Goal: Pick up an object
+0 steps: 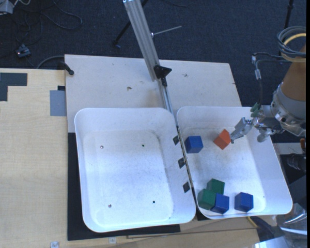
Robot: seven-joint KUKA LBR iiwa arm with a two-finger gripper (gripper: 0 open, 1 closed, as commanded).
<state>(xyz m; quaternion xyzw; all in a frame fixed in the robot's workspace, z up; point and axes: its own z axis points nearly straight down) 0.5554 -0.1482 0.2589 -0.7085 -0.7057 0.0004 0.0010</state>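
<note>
Orange and solid-looking, the block (222, 139) sits in the right bin (279, 174), right of a blue block (194, 144), and we judge it light, stiff, best pinched across flat faces by the end effector (244, 129) just beside it, whose spread we cannot tell.

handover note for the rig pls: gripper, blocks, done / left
Gripper: over the right bin, its tip at the orange block. Can't tell from this view whether it has a grip on the block.
Blocks, all in the right bin: orange one in the upper middle; a blue cube near the divider; at the near edge, two green blocks touching a blue one, and another blue just to their right.
Done: arm positioned at the orange block.
Left: confirm grasp, lift it. No pickup confirmed.
</note>
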